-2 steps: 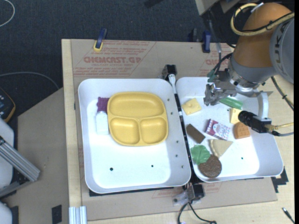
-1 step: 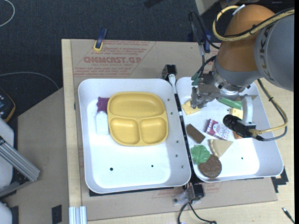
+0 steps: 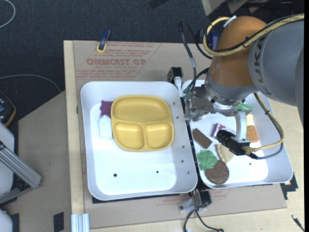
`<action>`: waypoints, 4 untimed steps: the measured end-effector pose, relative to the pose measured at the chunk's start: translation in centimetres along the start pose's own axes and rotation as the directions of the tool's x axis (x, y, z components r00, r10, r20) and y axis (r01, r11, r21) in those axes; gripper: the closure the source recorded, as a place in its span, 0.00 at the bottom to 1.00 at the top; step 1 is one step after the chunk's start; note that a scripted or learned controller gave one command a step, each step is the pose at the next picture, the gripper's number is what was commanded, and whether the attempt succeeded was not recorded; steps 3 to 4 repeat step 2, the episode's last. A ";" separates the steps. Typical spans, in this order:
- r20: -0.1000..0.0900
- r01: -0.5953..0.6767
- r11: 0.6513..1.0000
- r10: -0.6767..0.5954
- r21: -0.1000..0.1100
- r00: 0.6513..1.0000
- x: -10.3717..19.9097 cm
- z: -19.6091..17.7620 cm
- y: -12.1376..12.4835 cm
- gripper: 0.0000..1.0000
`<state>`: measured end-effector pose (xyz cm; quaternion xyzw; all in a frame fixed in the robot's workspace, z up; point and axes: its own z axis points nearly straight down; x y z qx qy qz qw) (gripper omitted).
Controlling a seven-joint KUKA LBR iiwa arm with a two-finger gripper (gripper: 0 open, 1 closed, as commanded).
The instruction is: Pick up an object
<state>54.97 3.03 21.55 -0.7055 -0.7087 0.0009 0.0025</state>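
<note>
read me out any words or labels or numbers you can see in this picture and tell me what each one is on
"CHEMCAST GP", in large red letters, on the brown cardboard sheet under the bins, behind the left bin.
Smaller red print on that sheet, above and below the large letters: too blurred to read.
Dark lettering on the grey arm, near the orange band: partly visible, unreadable.
Small packets in the right bin: any print too small to read.

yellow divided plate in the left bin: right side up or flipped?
Right side up. The yellow divided plate shows its three hollow compartments facing the camera, one large above two small, and lies flat in the left bin.
</note>
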 end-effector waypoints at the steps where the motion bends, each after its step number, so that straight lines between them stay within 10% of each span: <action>1: -0.001 0.002 1.000 -0.002 -0.002 1.000 4.5 -1.8 -2.2 1.00; 4: 0.001 -0.004 1.000 0.004 -0.001 1.000 4.0 -1.6 -2.5 1.00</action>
